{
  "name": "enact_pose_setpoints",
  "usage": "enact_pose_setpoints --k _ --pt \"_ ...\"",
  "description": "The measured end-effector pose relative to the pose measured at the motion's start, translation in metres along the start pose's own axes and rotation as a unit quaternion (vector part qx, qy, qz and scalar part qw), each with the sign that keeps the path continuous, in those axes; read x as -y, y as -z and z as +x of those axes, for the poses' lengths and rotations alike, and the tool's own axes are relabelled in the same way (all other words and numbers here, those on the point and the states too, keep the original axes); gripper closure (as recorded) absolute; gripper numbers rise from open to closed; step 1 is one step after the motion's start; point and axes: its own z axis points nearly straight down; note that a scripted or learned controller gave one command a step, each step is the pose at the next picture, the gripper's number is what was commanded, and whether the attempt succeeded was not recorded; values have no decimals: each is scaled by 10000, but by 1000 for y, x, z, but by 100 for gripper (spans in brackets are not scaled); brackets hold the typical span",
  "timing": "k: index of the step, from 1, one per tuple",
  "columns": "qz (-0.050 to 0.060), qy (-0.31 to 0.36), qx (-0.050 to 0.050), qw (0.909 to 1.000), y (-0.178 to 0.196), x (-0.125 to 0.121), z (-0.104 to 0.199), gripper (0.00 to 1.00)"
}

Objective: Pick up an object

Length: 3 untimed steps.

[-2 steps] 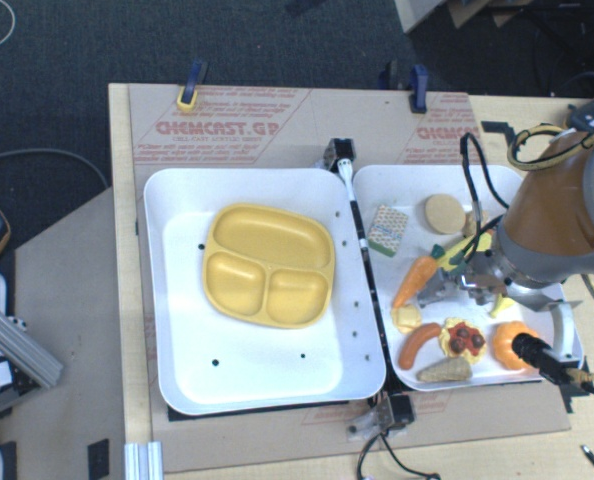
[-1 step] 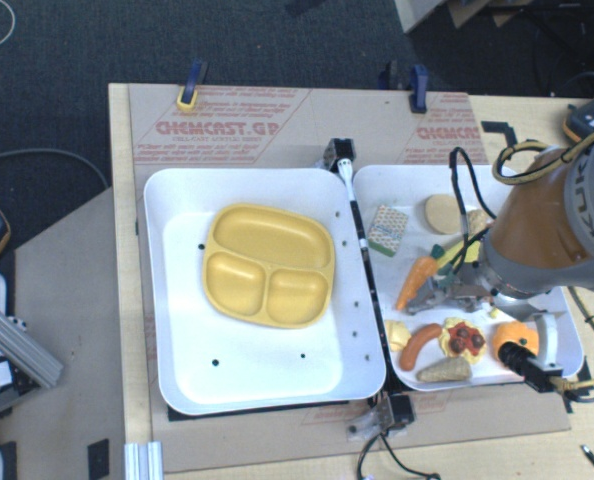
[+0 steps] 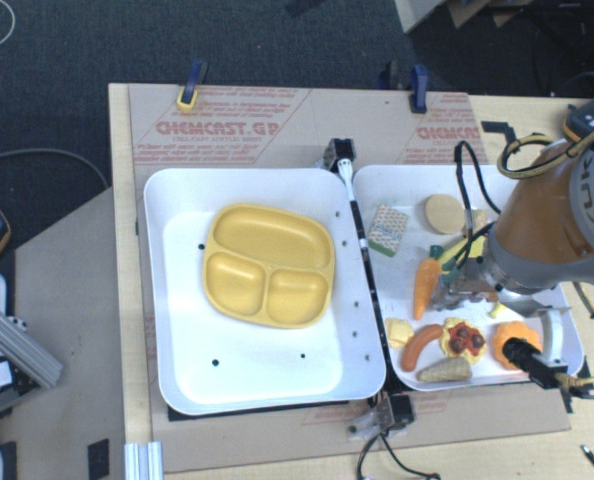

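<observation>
The right bin (image 3: 377, 190) holds several toy foods. An orange carrot (image 3: 426, 281) lies near its middle, a reddish sausage (image 3: 422, 345) and a pizza piece (image 3: 464, 338) nearer the front. A round beige biscuit (image 3: 443, 213) and a green-white block (image 3: 387, 228) sit toward the back. My gripper (image 3: 464, 290) hangs low over the bin just right of the carrot and above the pizza piece. The arm's body hides what lies under it.
The left bin (image 3: 177, 368) carries a yellow divided plate (image 3: 269, 265). A yellow cheese wedge (image 3: 399, 330), a grey-brown lump (image 3: 444, 370) and an orange piece (image 3: 507, 333) crowd the right bin's front. A yellow-green item (image 3: 455, 253) peeks out beside the wrist.
</observation>
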Motion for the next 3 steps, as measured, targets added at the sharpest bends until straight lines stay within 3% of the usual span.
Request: enact_pose_setpoints --k 2,3 --pt "-21 14 7 10000 122 3 0 100" --pt "-17 14 6 10000 130 2 0 100"
